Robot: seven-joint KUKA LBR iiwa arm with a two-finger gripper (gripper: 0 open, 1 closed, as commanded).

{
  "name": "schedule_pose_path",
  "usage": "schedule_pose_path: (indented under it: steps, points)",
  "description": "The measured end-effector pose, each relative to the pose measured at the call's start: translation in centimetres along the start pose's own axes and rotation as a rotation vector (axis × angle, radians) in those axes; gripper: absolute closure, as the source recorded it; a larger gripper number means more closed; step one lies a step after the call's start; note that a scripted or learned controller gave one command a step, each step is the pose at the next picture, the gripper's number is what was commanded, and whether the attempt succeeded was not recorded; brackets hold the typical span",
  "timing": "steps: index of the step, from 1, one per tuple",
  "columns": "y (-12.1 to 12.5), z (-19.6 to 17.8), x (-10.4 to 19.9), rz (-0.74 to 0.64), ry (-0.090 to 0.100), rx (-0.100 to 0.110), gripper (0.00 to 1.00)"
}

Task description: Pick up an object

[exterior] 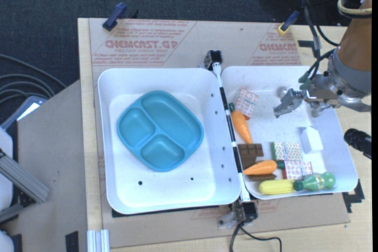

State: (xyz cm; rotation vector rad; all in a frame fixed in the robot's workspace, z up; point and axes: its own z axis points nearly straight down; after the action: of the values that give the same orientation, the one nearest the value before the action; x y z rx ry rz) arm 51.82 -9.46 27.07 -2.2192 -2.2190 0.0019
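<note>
Camera view, the arm: We see the gripper (pixel 289 102) hanging over the right bin (pixel 345 144), up near its back part. The arm comes in from the right side.

Camera view, the gripper: We cannot tell how it is set, and we see nothing held in it. It looks like it hovers above the bin floor so it can go down on a toy.

Camera view, closest toy: A small checked packet (pixel 247 101) lies just beside the gripper, toward the wall between the bins. We think it is the easiest one to reach.

Camera view, below the gripper: An orange carrot (pixel 241 126) lies by the same wall. A white block (pixel 311 140) lies near the gripper, toward the front.

Camera view, far from the gripper: At the front of the bin we see a brown chocolate bar (pixel 250 153), a second carrot (pixel 260 168), a yellow banana (pixel 276 187), a green bottle (pixel 314 182) and some checked packets (pixel 292 157). They sit close together, so grabbing one may bump the others.

Camera view, the other bin: The left bin (pixel 112 127) holds a blue plate (pixel 160 130) with three parts. It is well apart from the gripper.

Camera view, the job: We think no toy is picked up yet.
</note>
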Motion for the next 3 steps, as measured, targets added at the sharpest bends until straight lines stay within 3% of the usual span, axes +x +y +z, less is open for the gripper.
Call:
schedule_pose_path:
  steps: [1,2,3]
  points:
    - [4.9,8.6,1.9,0.000,-0.001,0.000,0.00]
    - [5.8,17.0,0.1,0.001,-0.001,0.000,0.00]
    - [-1.3,18.6,-0.5,0.001,-0.001,-0.002,0.00]
